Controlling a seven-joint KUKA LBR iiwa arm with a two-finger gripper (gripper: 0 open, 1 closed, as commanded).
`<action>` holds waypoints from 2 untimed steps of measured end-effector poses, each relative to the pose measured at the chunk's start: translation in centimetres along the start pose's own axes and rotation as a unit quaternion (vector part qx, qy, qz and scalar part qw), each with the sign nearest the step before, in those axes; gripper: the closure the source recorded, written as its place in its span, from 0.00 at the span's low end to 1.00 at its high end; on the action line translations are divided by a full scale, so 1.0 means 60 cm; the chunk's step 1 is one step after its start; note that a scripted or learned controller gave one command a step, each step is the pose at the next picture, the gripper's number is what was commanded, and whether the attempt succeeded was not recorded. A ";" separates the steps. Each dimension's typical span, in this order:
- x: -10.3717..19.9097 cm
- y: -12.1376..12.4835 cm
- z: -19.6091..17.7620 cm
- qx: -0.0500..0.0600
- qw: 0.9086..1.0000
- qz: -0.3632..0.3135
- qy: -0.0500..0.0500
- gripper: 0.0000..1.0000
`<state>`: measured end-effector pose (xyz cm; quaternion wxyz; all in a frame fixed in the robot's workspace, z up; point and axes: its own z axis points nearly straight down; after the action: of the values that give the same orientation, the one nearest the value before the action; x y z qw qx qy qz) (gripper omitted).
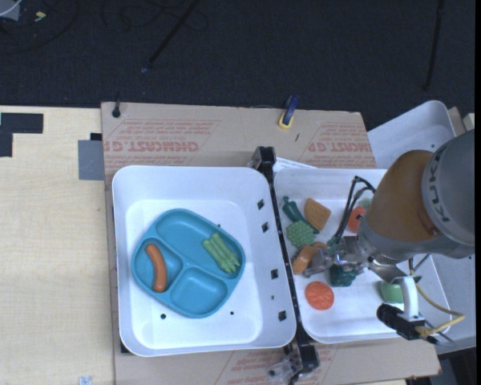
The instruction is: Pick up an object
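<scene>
End effector (342,265), low in the right bin (361,327), sits among toy foods; its opening cannot be judged. Left of it lie a green piece (300,233) and an orange wedge (317,212); below, a red-orange round (320,296). Left bin (184,183): blue divided plate (188,291) with sausage (156,266) and green beans (222,251). The arm (421,203) hides the bin's right part.

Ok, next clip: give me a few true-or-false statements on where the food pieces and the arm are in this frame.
1. The blue tray lies in the left bin. True.
2. An orange sausage lies in a compartment of the tray. True.
3. The green beans lie in the right bin. False: they lie on the tray, in the left bin.
4. The arm is over the left bin. False: it is over the right bin.
5. A round orange-red piece lies in the right bin. True.
</scene>
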<state>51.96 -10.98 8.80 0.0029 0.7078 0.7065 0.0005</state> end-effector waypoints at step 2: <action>0.001 0.003 -0.123 0.002 1.000 -0.001 0.002 1.00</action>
<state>52.10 -10.89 16.17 0.0001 0.7069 0.7073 0.0003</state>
